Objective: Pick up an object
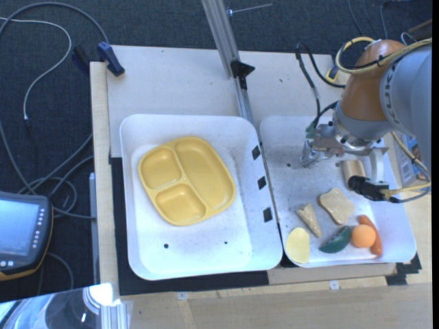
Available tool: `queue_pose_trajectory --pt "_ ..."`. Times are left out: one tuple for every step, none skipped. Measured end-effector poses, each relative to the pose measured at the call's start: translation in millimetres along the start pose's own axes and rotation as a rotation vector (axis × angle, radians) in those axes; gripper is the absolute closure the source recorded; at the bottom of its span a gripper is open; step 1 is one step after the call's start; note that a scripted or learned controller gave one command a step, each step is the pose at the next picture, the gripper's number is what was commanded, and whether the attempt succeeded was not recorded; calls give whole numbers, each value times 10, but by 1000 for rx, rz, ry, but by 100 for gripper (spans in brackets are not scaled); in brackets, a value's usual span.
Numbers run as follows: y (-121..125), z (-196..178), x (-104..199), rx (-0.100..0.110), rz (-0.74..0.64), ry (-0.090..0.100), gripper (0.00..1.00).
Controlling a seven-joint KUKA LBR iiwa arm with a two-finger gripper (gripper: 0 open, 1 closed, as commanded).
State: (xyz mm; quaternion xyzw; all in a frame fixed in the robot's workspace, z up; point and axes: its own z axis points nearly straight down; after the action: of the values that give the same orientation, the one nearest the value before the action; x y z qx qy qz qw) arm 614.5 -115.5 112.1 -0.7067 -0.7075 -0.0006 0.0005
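My gripper [310,155] hangs over the upper part of the right bin [288,132], near its bare white floor, with no object under it that I can make out. The toy foods lie lower in that bin, apart from the gripper: a bread slice [336,205], a pale wedge [309,219], a yellow disc [298,245], a dark green piece [334,242], an orange ball [363,236] and a small carrot [374,233]. The closest of them, the bread slice, is well below and to the right of the gripper.
The left bin [206,259] holds a yellow divided plate [186,180]. A slanted metal pole [223,29] ends at the divider between the bins. A tan cylinder [354,167] and black cabling sit beside the wrist. Black clips mark the divider [261,182].
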Motion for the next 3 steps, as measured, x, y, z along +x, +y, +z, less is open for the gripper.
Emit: queue_pose_trajectory --pt "100 -498 49 -7 -1 -3 100" --pt "118 -1148 90 -9 -1 -3 100" --pt "128 -1458 94 -5 0 -2 100"
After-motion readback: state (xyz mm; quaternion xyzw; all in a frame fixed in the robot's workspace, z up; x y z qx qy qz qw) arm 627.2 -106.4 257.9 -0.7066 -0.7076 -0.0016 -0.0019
